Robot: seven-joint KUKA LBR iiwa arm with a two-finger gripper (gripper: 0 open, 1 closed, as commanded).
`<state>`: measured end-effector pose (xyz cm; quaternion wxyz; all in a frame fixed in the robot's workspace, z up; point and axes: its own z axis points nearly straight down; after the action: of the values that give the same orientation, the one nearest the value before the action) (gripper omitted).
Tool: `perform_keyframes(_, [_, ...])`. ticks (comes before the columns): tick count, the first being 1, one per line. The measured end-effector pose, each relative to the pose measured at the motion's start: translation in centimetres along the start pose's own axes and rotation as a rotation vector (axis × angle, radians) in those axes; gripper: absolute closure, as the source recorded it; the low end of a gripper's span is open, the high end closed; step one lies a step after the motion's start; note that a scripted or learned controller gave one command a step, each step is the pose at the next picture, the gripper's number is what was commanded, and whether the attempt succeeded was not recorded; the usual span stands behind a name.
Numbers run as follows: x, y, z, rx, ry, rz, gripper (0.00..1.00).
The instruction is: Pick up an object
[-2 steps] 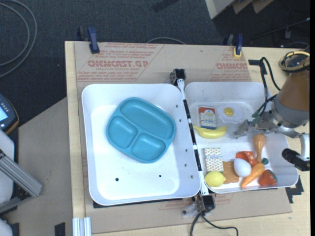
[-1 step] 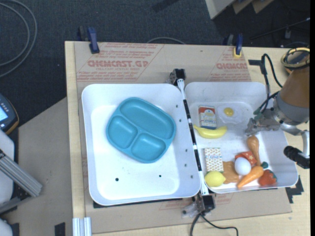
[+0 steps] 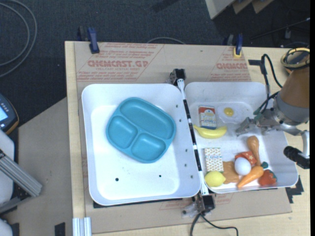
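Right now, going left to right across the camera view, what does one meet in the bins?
Blue divided plate → banana → egg → hand roughly level with it, so their order is unclear.

We look down on a pale wooden worktop (image 3: 59, 132) lying over dark grey carpet (image 3: 44, 14). Brown printed cardboard (image 3: 118, 63) covers its far part, held by two blue clamps (image 3: 92, 37). Thin cables (image 3: 19, 18) loop across the carpet at upper left.
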<state>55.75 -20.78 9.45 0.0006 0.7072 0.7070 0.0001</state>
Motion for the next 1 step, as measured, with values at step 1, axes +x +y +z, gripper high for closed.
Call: perform_keyframes(1, [3.19, -4.46, 1.05, 0.006, 0.004, 0.001, 0.00])
